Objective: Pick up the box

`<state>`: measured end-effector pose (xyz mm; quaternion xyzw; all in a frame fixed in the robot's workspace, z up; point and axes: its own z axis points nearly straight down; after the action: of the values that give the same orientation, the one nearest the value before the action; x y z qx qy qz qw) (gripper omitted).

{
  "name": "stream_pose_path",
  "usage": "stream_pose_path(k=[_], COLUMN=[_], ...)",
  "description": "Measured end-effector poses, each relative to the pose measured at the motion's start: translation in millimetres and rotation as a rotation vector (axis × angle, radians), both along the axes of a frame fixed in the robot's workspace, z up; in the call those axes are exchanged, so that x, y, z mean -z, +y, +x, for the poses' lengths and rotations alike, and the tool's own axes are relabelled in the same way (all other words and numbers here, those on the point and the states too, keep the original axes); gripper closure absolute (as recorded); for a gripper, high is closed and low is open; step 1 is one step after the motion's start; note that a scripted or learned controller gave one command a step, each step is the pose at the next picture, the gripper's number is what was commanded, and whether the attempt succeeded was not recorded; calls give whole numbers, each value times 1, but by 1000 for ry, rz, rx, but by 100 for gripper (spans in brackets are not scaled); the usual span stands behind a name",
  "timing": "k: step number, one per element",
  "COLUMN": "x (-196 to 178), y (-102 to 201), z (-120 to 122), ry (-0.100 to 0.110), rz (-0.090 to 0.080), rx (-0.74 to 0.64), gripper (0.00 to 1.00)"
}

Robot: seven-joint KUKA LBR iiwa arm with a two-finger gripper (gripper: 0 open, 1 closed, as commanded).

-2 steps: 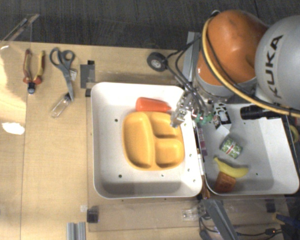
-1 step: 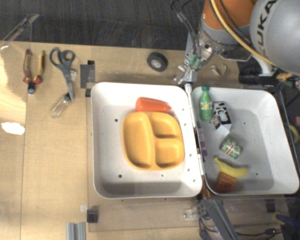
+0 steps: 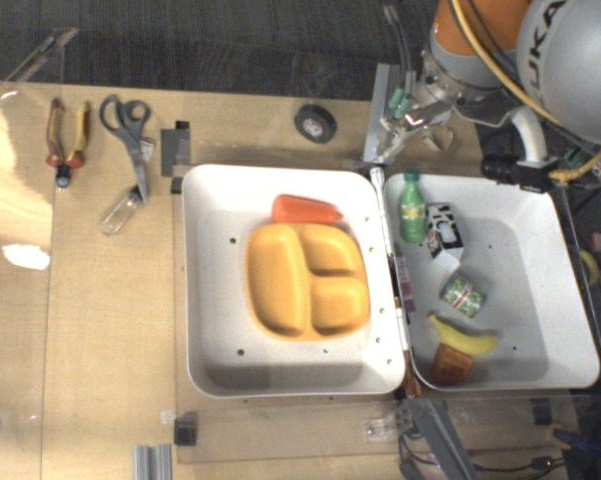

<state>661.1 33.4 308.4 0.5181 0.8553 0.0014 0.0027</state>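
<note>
A small black-and-white box [image 3: 442, 230] lies in the right bin [image 3: 540, 268], near its back-left corner and just right of a green bottle [image 3: 411, 206]. My gripper [image 3: 393, 136] hangs over the bench just behind the bins' back rims, near the seam between them, up and to the left of the box. Its fingers stand apart with nothing between them. The grey arm with its orange band reaches in from the top right.
The right bin also holds a green can [image 3: 462, 294], a banana [image 3: 463, 335] and a brown object [image 3: 452, 365] at the front. In the left bin [image 3: 210, 298] are a yellow divided tray [image 3: 307, 278] and an orange-red item [image 3: 306, 209]. Scissors [image 3: 130, 133], pliers [image 3: 66, 138] and a tape roll [image 3: 315, 123] lie on the bench.
</note>
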Motion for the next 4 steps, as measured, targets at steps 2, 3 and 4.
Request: stream_pose_path(k=[2, 3, 4], x=[50, -28, 23], y=[13, -23, -21], z=[-11, -29, -76], ry=[-4, -7, -4], rz=[-4, -6, -7], rx=[-835, -744, -1175], gripper=[100, 100, 100])
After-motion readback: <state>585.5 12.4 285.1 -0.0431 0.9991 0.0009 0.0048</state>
